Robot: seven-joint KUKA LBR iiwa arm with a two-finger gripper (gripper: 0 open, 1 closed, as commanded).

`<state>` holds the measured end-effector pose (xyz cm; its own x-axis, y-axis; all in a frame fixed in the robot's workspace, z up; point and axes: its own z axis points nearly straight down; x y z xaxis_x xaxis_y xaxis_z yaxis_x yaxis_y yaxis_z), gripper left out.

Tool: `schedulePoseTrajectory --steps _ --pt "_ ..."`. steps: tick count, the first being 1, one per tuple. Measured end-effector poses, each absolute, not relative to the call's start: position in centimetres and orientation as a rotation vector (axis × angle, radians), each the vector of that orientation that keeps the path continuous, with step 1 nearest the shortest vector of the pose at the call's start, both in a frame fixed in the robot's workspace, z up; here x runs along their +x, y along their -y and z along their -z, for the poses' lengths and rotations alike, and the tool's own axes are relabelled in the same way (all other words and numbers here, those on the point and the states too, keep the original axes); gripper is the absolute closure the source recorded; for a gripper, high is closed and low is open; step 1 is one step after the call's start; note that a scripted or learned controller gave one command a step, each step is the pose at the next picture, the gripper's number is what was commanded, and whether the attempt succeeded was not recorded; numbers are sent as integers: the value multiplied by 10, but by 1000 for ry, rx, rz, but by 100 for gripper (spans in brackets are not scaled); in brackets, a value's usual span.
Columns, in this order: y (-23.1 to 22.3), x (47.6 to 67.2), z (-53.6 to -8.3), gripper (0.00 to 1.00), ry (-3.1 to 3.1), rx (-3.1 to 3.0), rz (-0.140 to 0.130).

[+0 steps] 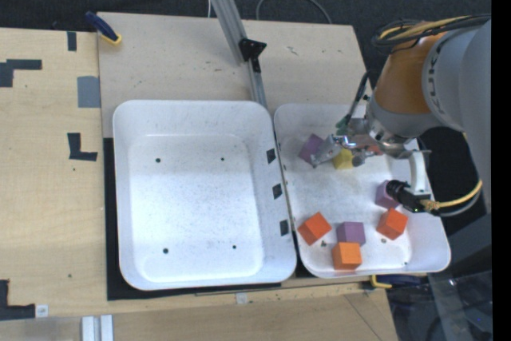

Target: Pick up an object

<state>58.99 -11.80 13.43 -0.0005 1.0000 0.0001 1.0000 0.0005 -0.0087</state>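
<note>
My gripper hangs low over the upper part of the right bin, at the end of the grey arm with its orange band. A purple block lies just left of the gripper, touching or nearly touching it. A small yellow block sits directly below the gripper, partly hidden by it. Whether either block is held cannot be seen from this angle.
Lower in the right bin lie three orange blocks and two purple blocks. The left bin stands alongside. A slanted metal pole crosses above the bins' shared edge.
</note>
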Motion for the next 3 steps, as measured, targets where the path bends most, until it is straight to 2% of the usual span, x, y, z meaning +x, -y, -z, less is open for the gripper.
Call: schedulePoseTrajectory --steps 1,2,3 --pt "119 596 -118 0 2235 -2232 15" --pt "119 595 -125 100 2233 -2229 9" --pt "124 594 -188 100 2226 -2223 4"
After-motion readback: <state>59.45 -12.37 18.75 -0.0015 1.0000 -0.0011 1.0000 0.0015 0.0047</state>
